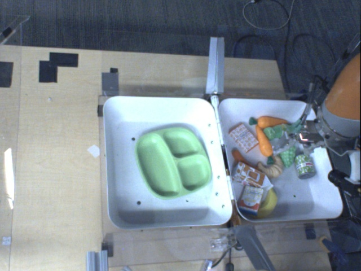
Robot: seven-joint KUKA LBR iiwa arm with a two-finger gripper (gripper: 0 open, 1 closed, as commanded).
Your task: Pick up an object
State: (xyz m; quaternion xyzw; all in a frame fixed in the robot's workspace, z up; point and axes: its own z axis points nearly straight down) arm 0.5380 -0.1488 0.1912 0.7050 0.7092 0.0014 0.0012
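Banana and snack packets lie at the right bin's near edge, beside the carrot and can. Over that pile the pincer hangs; whether it is apart I cannot tell. Probably best: drop squarely on one isolated item.

A single fixed camera looks down on the bench from above at a slight slant, far enough back to take in both white bins whole. The left bin sits just left of centre; the right bin lies toward 3 o'clock. Dark carpeted floor with cables crosses the 12 o'clock edge. The arm enters at 3 o'clock, cropped by the frame.
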